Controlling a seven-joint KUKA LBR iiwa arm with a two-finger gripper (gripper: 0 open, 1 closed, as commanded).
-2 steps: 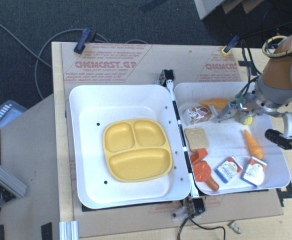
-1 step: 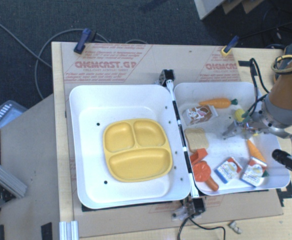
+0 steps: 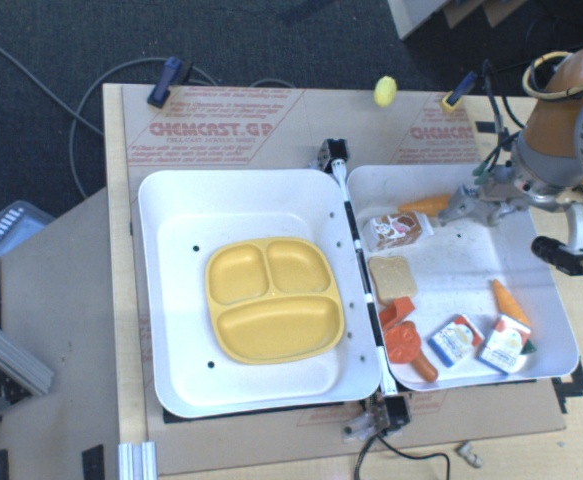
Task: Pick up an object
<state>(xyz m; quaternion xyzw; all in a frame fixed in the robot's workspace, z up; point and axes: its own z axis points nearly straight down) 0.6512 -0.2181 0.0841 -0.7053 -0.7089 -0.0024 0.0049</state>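
The right bin (image 3: pixel 541 268) holds several toy foods. An orange carrot (image 3: pixel 423 205) lies along its far wall, with a clear packet of cookies (image 3: pixel 396 230) just in front of it. A slice of bread (image 3: pixel 392 278), red pepper pieces (image 3: pixel 401 336) and a small sausage (image 3: pixel 424 369) lie by the left wall. Two small cartons (image 3: pixel 453 340) (image 3: pixel 506 346) and a second carrot (image 3: pixel 511 303) sit near the front right. My gripper (image 3: pixel 468 206) hangs low at the bin's far side, just right of the first carrot.
In the left bin (image 3: pixel 171 298) stands a yellow divided plate (image 3: pixel 274 299). Clamps (image 3: pixel 166 80) and a small yellow ball (image 3: pixel 385 91) sit at the bench's far edge. The grey arm with its orange band (image 3: pixel 561 118) comes in over the right bin's far right corner.
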